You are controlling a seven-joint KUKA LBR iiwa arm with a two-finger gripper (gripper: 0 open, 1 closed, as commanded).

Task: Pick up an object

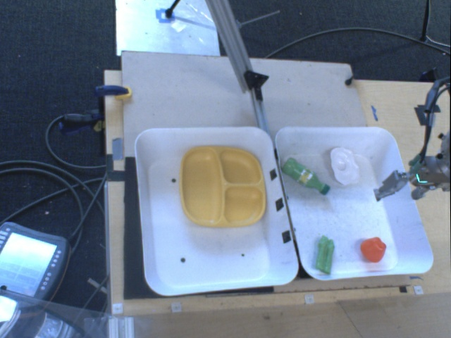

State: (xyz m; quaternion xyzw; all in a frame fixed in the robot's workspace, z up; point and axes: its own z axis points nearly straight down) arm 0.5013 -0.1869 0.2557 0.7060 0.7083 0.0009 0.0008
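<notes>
The right bin (352, 136) holds a green bottle (305, 175) lying near its left wall, a white crumpled object (344, 165) at the back, a green block (324, 254) at the front and a red object (373, 249) at the front right. My gripper (400, 183) reaches in over the bin's right wall, just right of the white object and above the red one. Nothing shows between its fingers.
The left bin (162, 259) holds a yellow divided plate (223, 186). A metal pole (232, 34) slants across the bench from the top. Cables and a pendant (28, 259) lie on the floor at the left.
</notes>
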